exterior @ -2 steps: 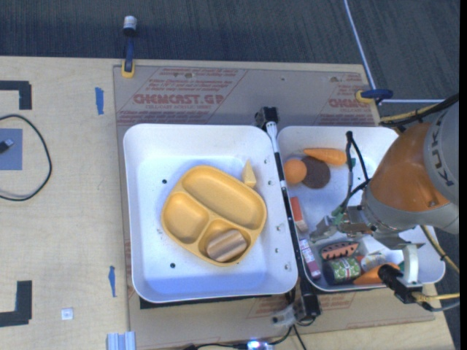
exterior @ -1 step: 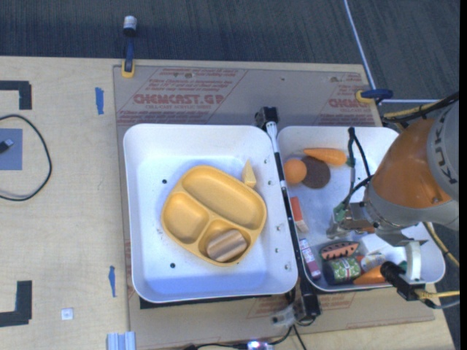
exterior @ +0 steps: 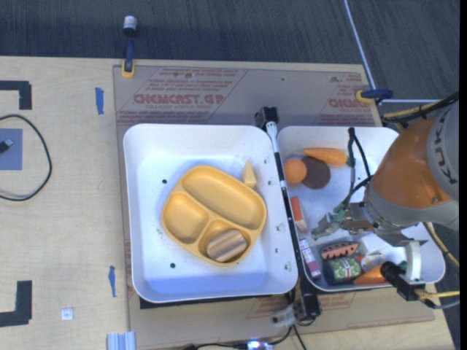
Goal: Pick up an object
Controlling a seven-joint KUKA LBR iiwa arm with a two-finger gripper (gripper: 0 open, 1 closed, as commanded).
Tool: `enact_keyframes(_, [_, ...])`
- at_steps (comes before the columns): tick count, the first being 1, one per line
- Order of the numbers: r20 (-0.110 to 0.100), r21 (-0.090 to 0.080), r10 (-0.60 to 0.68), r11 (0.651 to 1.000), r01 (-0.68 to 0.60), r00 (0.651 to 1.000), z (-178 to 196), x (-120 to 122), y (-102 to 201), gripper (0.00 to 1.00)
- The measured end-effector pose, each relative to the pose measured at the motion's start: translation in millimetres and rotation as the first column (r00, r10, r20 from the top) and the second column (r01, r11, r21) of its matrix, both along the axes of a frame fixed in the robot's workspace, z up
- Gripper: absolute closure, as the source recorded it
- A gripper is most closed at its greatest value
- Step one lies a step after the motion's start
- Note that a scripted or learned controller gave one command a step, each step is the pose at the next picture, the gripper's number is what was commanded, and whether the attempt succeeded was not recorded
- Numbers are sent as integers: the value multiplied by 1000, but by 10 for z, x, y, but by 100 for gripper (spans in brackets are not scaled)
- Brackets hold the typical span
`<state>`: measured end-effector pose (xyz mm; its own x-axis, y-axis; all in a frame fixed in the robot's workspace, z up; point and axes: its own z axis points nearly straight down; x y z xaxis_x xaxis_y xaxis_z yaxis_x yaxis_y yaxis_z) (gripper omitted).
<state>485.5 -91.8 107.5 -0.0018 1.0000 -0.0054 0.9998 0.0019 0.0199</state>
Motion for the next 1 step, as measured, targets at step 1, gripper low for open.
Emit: enact_keyframes(1, [-11,5,0,1000,0,1000,-208,-32,8,0])
